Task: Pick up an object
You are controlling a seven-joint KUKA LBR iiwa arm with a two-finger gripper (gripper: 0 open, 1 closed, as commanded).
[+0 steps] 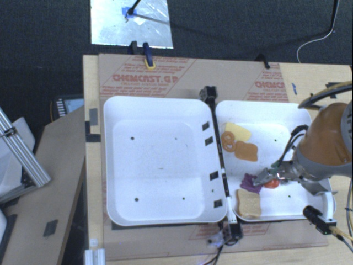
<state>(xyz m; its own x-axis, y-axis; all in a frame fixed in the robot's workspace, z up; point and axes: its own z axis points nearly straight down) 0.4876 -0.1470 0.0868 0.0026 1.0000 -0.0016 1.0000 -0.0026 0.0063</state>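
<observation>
The arm (330,142) reaches in from the right over the right-hand bin (259,110), its orange band broad and blurred at the frame's edge; the gripper (268,176) sits low near the bin's floor, pointing left toward a purple object (251,183) and just above a small red object (271,184); whether its fingers are parted or closed cannot be told, since the tip is small and merges with the pieces beneath it; nothing can be seen held between them. The purple object lies just beside the tip, its long axis slanting from upper left to lower right, its form too small to name; the red object is partly covered by the gripper. A slice of toast (249,204) lies flat near the bin's front-left corner, roughly square, just below the purple piece. Farther back lie a yellow wedge (237,130), long axis running left to right, an orange ring (228,141) touching it, and a brown slab (246,151) beside the ring. The left-hand bin (160,106) lies alongside, touching at the shared rim; the arm's far side is cut off by the frame.
</observation>
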